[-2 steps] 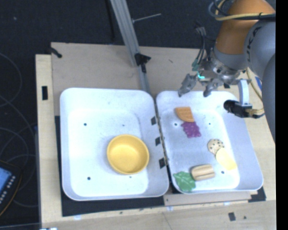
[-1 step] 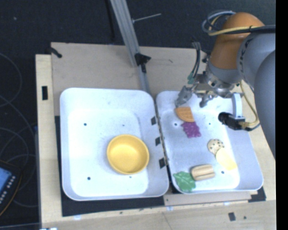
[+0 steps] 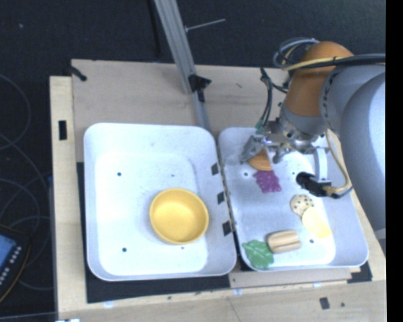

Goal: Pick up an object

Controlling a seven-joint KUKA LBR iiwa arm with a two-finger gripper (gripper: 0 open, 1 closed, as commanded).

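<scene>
The pincer [image 3: 262, 151] is hanging low in the right bin [image 3: 342, 257], its fingers spread around an orange piece [image 3: 259, 161].

bowl [image 3: 178, 215] in left bin [image 3: 114, 153], right bin [image 3: 346, 237] holding grapes [image 3: 268, 181] at rear, cracker [image 3: 299, 203] mid-right, bread roll [image 3: 283, 241] and leaf [image 3: 258, 253] at front

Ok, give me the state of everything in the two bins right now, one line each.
yellow bowl: upright in the left bin, apart from everything else.
gripper: low over the orange piece, right bin's far end.
purple grapes: lying flat.
tan roll: on its side, touching the green leaf.
pale yellow piece: lying flat.
</scene>
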